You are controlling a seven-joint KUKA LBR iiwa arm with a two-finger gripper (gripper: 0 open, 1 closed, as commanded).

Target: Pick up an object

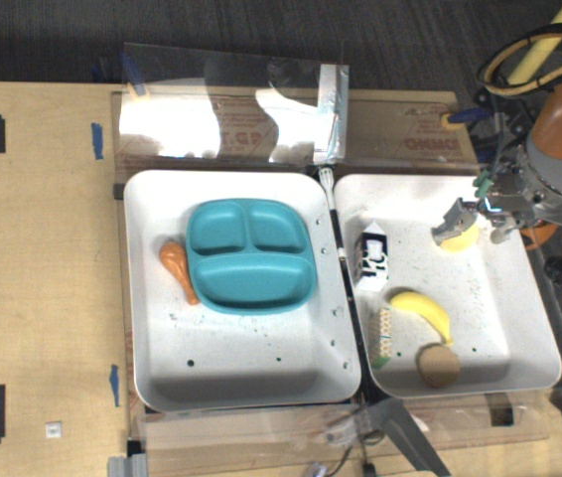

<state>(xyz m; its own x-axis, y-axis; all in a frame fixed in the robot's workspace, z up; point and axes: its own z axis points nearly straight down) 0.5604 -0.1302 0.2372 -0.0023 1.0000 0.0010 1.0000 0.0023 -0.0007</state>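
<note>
Gripper (478,222) of the grey arm hangs over the upper right part of the right bin (529,351), its two fingers spread, one toward the left near a small yellow object (457,241) and the other further right. Nothing sits between them, so it is released and carries nothing. From this slanted view it is hard to judge how high it is above the bin floor; it may be close to the surface, but I would not swear to it.

That yellow object lies just below the left finger, partly hidden by it, so its shape is unclear. It seems the likeliest target, since the gripper is placed right beside it, with the fingers apart as if ready to close around something.

Other candidates lie lower in the same bin: a banana (422,313) near the middle, a brown round object (439,365) just below it toward the front wall, a black and white item (373,255) against the left wall, and a pale strip (385,332) along that same wall. All of these are well apart from the gripper.

Over in the left bin (152,366), a teal divided plate (250,255) lies flat, with an orange object (178,269) touching its left edge. Both bins rest side by side on the desk (33,296), which keeps loose things gathered within the arm's reach from the right.
</note>
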